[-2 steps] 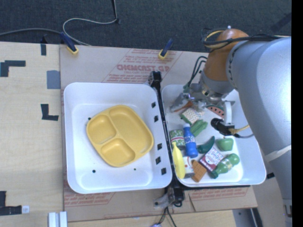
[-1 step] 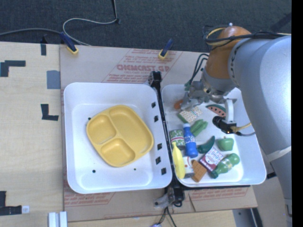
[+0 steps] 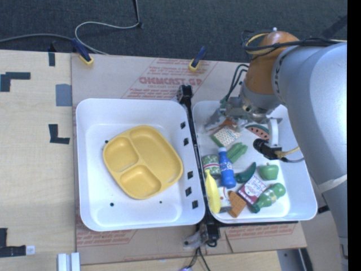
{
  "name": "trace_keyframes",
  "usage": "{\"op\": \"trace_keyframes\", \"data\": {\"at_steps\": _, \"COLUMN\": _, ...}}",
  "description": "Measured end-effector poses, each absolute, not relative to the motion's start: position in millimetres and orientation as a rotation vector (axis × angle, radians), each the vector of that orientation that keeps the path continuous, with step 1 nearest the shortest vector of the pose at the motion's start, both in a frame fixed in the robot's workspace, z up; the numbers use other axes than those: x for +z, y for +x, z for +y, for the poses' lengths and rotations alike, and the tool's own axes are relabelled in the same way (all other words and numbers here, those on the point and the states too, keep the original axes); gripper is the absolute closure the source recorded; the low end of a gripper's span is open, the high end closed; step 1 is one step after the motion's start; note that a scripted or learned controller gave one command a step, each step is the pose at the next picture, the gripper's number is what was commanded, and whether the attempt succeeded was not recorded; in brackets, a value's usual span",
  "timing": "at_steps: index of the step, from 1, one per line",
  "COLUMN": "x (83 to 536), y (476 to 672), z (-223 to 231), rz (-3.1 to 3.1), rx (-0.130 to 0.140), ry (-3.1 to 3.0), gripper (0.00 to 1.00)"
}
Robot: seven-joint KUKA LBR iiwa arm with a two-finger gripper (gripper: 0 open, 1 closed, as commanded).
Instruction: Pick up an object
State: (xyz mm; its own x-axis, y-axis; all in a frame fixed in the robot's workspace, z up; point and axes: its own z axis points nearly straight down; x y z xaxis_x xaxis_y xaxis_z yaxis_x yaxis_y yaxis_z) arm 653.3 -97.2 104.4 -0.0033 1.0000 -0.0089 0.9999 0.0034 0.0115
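Directly below fingers (image 3: 229,119), waffle cracker (image 3: 227,136).

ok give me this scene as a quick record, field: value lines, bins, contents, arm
left bin: holds a yellow tray with three sections
right bin: holds a pile of small toy foods
blue bottle: near the pile's middle, beside a banana
green bottle: at the near right of the pile
watermelon slice: at the far side, by the wrist
gripper: over the right bin's far end, above the pile
held object: cannot tell
clips: two, yellow and blue, on the cardboard's far edge
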Motion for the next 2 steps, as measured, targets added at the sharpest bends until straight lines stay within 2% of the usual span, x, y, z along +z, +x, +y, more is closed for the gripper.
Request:
{"op": "trace_keyframes", "data": {"at_steps": 1, "x": 113.3, "y": 653.4, "z": -96.8, "rz": 2.216, "rx": 0.001, "ry": 2.206, "gripper": 1.00}}
{"op": "trace_keyframes", "data": {"at_steps": 2, "x": 113.2, "y": 653.3, "z": -97.0, "rz": 2.216, "rx": 0.000, "ry": 2.206, "gripper": 0.00}}
